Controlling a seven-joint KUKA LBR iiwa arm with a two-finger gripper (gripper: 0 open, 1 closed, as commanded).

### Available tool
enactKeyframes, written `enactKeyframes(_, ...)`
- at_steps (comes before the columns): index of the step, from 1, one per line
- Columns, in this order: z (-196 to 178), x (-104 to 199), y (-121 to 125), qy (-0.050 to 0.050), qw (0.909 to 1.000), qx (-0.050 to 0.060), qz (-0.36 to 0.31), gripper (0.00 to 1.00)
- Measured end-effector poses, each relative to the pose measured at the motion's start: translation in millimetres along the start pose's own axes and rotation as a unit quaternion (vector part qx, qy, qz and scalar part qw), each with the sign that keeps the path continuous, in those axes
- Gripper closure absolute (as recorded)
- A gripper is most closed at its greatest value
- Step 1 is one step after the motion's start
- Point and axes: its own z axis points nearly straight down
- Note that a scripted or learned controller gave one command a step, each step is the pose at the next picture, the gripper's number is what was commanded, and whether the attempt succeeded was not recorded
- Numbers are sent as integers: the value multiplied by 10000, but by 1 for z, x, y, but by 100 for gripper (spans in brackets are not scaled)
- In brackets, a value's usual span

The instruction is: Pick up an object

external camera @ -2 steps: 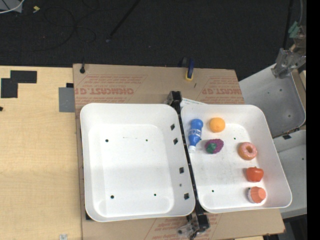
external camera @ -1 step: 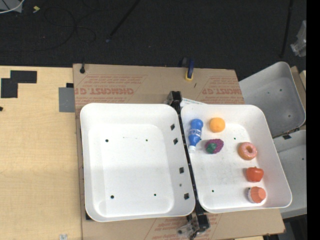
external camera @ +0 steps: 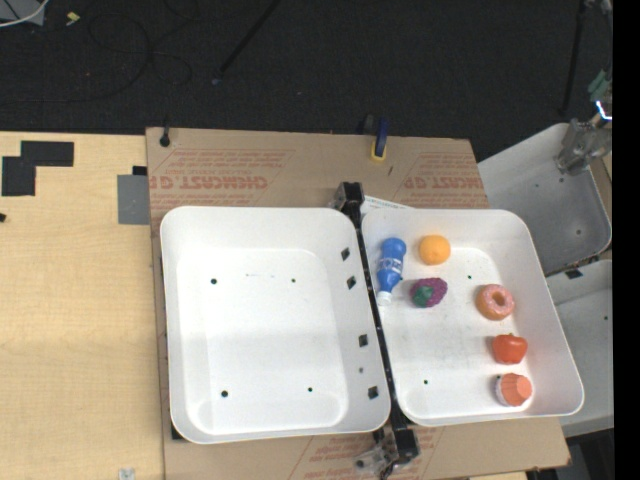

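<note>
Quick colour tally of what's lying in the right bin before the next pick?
Blue: 1, the bottle
Orange: 1, the ball
Purple: 1, the lumpy piece
Pink: 1, the donut
Red: 1, the tomato-like piece
Orange-red: 1, the round piece at the bin's near corner
Total: 6

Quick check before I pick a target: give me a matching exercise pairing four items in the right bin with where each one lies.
Things:
1. blue bottle
2. orange ball
3. purple object
4. pink donut

Places:
A. near the bin's far edge, right of the bottle
B. toward the right wall, above the red item
C. along the divider between the bins
D. mid-bin, just below the orange ball

Pairs: 1-C, 2-A, 3-D, 4-B
</note>
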Motion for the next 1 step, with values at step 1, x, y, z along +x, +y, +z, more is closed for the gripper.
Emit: enactKeyframes(1, -113, 14, -1, -15, 10000, -77, -14, 100)
